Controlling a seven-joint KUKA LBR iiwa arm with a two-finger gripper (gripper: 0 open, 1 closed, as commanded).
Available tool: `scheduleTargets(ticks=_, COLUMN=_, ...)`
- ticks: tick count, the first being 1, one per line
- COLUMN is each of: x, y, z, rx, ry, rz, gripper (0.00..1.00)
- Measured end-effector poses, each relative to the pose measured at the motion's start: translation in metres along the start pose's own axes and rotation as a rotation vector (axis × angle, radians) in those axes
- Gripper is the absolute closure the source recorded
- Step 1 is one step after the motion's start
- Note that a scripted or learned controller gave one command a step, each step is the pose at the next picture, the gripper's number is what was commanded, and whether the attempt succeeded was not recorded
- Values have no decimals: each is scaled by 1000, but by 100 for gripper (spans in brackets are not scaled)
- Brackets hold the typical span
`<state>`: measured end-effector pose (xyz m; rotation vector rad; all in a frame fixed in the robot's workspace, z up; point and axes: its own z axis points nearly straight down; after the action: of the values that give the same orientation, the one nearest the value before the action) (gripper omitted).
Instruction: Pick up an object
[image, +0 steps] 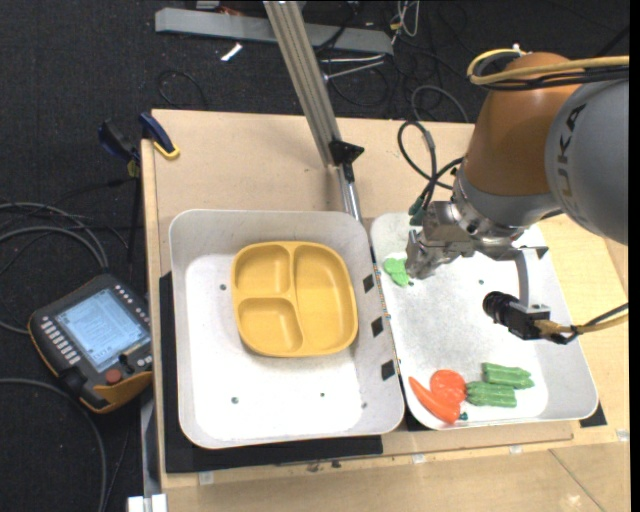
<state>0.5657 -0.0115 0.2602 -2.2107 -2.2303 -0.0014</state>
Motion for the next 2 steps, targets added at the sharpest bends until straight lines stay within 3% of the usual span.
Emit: scheduleTargets(ticks=2, x=102, y=54, z=8, rx=-3, ry=0, rz=1, gripper=100)
